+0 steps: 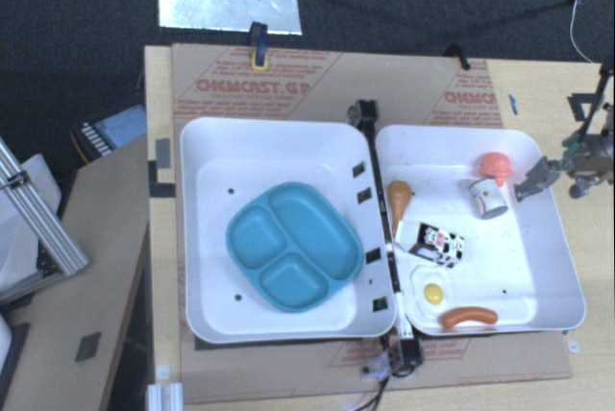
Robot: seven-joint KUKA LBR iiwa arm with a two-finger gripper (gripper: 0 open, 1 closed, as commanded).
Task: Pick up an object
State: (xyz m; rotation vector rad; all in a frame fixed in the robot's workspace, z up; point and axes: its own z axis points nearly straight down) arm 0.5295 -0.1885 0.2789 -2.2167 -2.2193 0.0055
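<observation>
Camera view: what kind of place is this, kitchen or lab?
Likely a robot lab bench: two white bins clamped side by side, toy food such as a fried egg and sausage, and a gripper at the right bin's edge.

Two shallow white bins sit side by side mid-frame. The left white bin [202, 150] holds a blue three-compartment plastic plate [293, 246] at its centre. In the right white bin [553, 255], a pink cup [495, 165] lies upper right, a small metal can [488, 198] just below it, an orange toy pear [398, 198] at the left wall, a black-and-white cow-patterned toy [438, 243] centre, and a toy fried egg [432, 290] and orange toy sausage [468, 316] along the lower edge
</observation>
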